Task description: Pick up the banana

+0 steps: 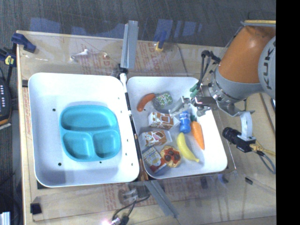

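Counter [70, 198] with two white bins — blue tray [90, 131] in the left one. Banana [186, 148] lies in the right bin [213, 159], beside the carrot [198, 134]. Hand [191, 102] hovers above the bin's upper area — can't tell its state.

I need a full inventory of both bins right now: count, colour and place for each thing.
left bin: 1, white, left half of the bench
divided tray: 1, blue, inside the left bin
right bin: 1, white, right half of the bench
banana: 1, yellow, near front of the right bin
carrot: 1, orange, right of the banana
sausage: 1, orange-red, back left of the right bin
cartons and packets: several, mixed colours, left and middle of the right bin
arm: 1, grey and orange, from the right
end effector: 1, dark, over the back of the right bin
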